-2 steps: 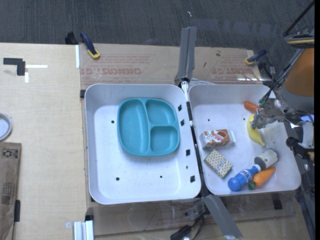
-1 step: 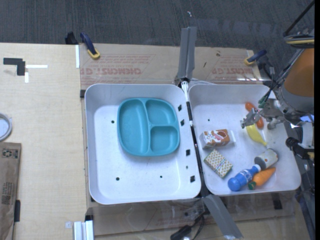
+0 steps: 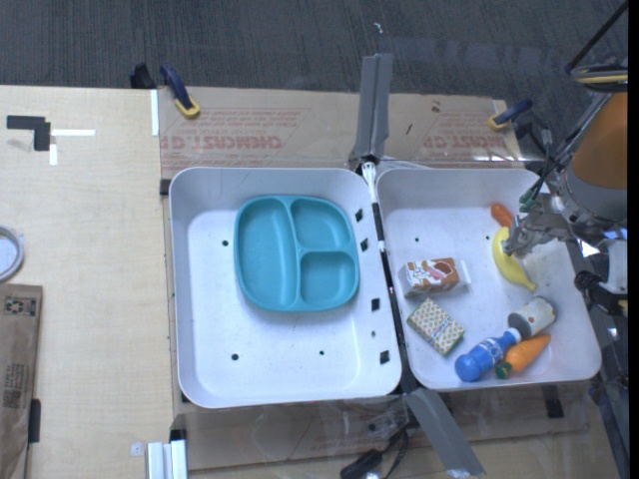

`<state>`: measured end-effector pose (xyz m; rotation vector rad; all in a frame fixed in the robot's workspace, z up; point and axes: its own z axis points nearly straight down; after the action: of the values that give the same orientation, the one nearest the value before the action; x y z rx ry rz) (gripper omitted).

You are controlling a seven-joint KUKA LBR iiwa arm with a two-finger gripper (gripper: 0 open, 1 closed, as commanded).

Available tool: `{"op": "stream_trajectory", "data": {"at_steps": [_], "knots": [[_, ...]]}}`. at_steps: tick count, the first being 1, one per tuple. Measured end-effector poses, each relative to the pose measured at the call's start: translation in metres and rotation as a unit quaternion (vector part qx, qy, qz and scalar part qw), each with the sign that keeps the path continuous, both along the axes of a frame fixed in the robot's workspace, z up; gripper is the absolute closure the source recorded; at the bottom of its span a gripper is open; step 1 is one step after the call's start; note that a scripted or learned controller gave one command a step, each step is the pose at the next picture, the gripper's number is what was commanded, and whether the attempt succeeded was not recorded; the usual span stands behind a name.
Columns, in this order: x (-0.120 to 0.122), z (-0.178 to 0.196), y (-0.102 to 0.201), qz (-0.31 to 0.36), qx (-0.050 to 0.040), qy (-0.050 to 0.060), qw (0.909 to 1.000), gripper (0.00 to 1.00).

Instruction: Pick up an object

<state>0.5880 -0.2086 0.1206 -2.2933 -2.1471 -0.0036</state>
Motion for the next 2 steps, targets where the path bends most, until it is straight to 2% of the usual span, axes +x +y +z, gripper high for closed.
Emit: {"op": "stream_trajectory", "data": {"at_steps": [1,2], "knots": [[0.000,0.000,0.000,0.000,0.0000,0.000,1.0000,0.00],[0.011,-0.028,0.002,0.006,0.0030,0.000,1.0000,0.00]]}}
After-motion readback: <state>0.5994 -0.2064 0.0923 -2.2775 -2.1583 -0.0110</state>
